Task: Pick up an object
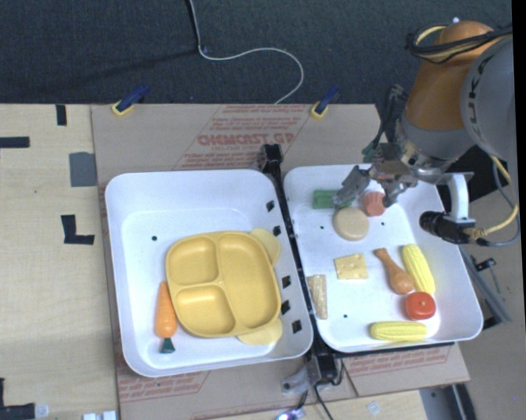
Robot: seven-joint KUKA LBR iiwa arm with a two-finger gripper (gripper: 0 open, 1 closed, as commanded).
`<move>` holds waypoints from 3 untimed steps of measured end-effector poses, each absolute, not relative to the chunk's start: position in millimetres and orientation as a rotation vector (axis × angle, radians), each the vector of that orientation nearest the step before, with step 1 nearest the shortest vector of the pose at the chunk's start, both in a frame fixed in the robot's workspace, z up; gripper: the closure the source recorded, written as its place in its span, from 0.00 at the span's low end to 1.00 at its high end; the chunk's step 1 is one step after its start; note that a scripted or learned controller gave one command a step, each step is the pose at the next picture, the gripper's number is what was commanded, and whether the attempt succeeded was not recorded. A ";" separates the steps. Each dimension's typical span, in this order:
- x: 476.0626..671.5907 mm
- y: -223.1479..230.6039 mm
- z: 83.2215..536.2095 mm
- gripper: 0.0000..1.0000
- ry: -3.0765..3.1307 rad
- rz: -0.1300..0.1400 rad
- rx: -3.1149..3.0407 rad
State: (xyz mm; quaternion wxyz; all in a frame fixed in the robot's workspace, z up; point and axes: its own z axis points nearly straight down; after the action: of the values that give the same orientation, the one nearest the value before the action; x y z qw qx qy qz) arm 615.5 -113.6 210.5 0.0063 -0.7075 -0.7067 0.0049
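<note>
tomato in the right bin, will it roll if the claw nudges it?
Likely. The tomato looks round and smooth, so a nudge could roll it. The corn touches it above, which may stop it that way. It looks like a plastic toy, so probably light and stiff.

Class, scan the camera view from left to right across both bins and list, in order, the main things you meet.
Carrot → yellow divided plate → cracker stick → cheese square → drumstick → tomato. The corn cobs, the round bun and the gripper overlap others in this ordering, so they are left out.
</note>
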 end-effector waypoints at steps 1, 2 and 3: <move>618.3 -113.6 219.1 0.00 -2.222 0.001 -2.219; 613.1 -103.7 165.1 0.00 -2.220 0.007 -2.217; 612.8 -107.5 101.5 0.00 -2.220 0.008 -2.217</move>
State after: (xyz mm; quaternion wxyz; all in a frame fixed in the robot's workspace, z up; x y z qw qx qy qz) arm 612.8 -107.5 101.5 0.0020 -0.7067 -0.7075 0.0024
